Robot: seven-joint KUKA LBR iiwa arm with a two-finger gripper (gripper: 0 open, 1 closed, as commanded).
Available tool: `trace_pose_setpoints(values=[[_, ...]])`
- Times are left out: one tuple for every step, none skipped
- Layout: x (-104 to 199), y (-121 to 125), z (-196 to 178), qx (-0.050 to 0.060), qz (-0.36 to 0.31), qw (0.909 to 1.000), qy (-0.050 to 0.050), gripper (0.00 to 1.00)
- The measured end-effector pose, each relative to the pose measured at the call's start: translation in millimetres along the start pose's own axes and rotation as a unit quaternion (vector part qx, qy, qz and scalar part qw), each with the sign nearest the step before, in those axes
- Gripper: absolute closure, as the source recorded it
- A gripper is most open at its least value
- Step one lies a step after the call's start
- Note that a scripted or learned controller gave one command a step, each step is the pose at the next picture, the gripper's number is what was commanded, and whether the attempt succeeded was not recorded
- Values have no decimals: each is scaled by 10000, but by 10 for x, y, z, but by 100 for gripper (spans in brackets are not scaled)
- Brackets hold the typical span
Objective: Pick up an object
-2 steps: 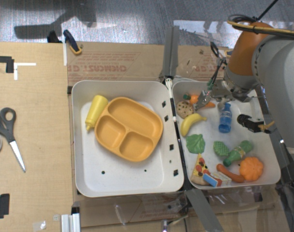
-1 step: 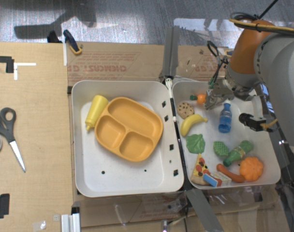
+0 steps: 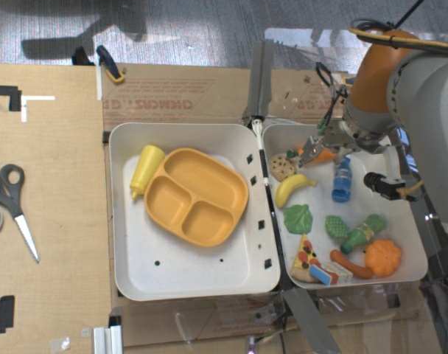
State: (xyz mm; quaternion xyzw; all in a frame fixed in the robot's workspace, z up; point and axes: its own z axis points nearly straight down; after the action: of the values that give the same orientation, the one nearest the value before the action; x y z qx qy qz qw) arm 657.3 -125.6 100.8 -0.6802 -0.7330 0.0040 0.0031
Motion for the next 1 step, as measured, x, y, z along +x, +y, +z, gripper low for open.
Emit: trace_pose_setpoints(values=[[-838,-35,64,-68,-1343,9909,-19,0]])
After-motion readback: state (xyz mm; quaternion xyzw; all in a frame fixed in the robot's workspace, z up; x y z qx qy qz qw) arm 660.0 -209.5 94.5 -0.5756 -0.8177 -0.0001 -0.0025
